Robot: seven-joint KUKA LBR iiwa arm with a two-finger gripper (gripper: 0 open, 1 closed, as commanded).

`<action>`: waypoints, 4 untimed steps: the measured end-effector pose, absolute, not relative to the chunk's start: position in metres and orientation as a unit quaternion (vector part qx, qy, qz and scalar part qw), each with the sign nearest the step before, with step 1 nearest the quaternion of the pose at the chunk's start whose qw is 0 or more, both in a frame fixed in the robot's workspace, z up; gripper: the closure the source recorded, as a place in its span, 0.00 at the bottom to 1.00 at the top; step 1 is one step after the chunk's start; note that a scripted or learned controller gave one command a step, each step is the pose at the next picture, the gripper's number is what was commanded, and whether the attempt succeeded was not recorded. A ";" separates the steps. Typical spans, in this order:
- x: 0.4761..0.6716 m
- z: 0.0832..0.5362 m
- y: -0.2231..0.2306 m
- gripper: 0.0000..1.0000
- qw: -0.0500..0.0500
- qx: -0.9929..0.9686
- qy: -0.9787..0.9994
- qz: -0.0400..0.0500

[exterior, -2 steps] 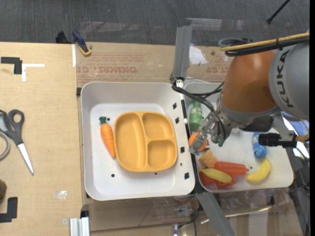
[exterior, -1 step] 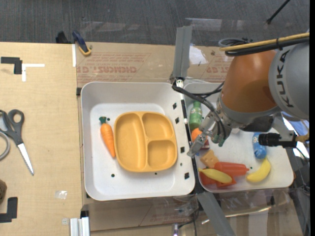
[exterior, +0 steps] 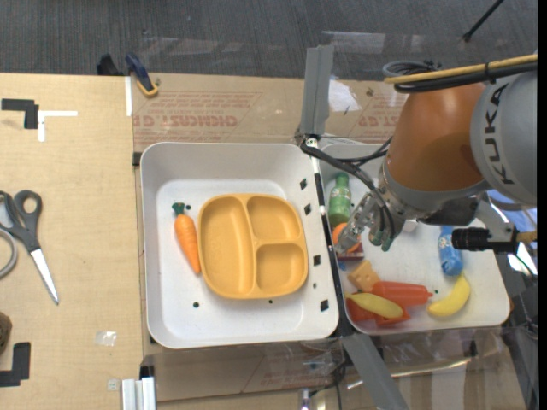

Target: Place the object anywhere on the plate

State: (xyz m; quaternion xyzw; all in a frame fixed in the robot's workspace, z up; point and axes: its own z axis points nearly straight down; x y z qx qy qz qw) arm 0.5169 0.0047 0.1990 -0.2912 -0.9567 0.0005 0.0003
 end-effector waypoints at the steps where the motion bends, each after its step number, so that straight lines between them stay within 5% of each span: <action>1: 0.530 0.346 0.070 1.00 -0.001 -0.096 -0.995 0.000; 2: 0.530 0.346 0.070 0.00 -0.001 -0.095 -0.995 0.000; 4: 0.530 0.346 0.070 0.00 -0.001 -0.095 -0.995 0.000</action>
